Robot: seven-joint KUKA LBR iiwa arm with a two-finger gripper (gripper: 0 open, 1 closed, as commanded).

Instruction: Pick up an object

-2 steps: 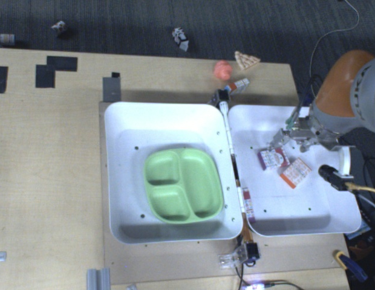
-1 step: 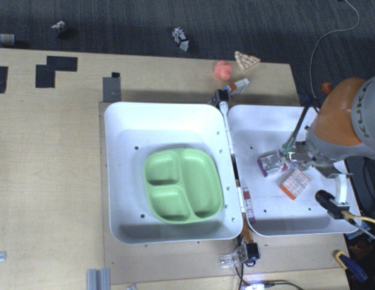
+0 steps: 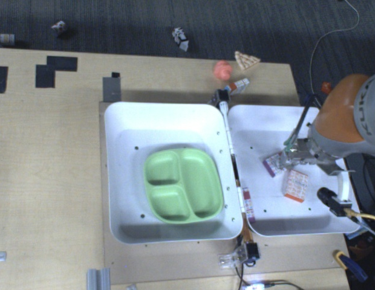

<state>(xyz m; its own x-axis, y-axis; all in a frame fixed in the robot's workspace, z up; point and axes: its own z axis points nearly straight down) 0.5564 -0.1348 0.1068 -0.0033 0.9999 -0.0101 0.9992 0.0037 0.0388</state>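
My gripper [image 3: 290, 154] reaches down into the right bin [image 3: 254, 122] from the right, under the grey and orange wrist. Just left of it, touching or very near the tip, lies a small purple and grey item [image 3: 272, 164]. An orange and white packet [image 3: 296, 185] lies flat on the bin floor right below the gripper. I see nothing lifted off the floor of the bin.
The left bin [image 3: 124, 125] holds a green divided plate [image 3: 183, 184]. Behind the bins on the bench lie a pink ball [image 3: 222, 70], a tan wedge [image 3: 246, 60] and a small tube [image 3: 237, 87]. The rim between the two bins stands left of the purple item.
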